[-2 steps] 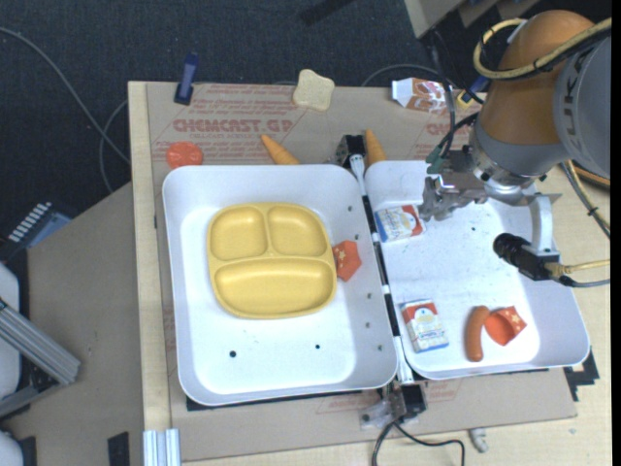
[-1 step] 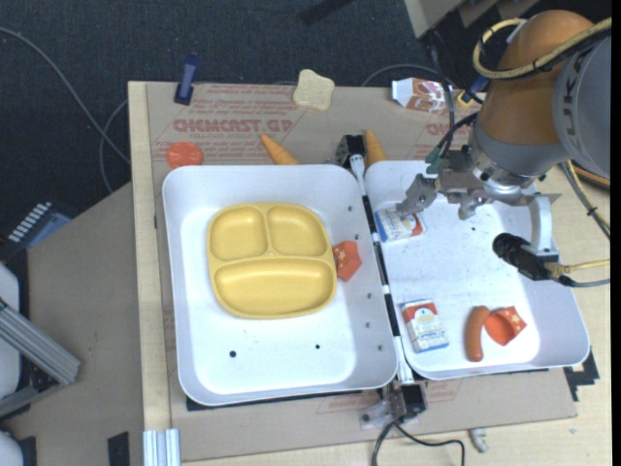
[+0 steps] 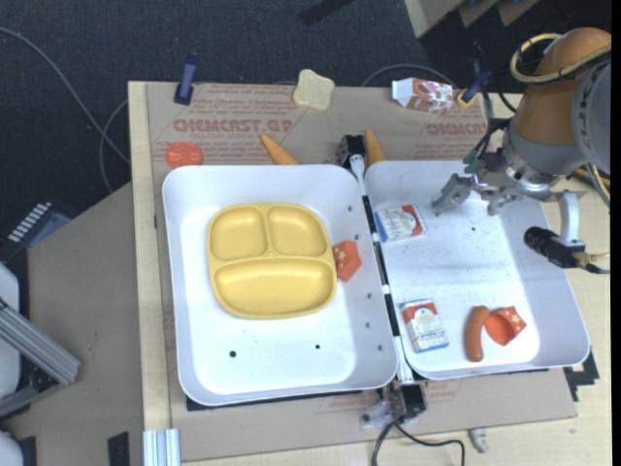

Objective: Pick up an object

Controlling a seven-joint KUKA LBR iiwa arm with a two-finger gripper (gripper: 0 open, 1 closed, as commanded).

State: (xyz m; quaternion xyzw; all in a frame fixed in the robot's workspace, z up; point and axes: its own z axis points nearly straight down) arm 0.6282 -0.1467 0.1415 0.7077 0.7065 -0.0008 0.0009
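Tabletop: brown board with red printed lettering, carrying two shallow white bins side by side.

Left bin: holds a yellow divided tray with three compartments, lying flat toward the bin's upper middle. A small orange-red block sits just beside the tray's right edge, near the bin's right wall.

Right bin: the arm, grey with an orange band, reaches in from the right, over the bin's upper part. The pincer hangs above the upper middle of this bin with its fingers spread apart and nothing between them.

Items in the right bin: a small carton with a red and blue label at upper left, just left of and below the pincer; a second small carton at lower left; a brown sausage near the front wall, touching an orange-red wedge on its right.

On the tabletop behind the bins: a bread slice, a carrot, a small red disc, a blue clip and a crumpled milk carton.
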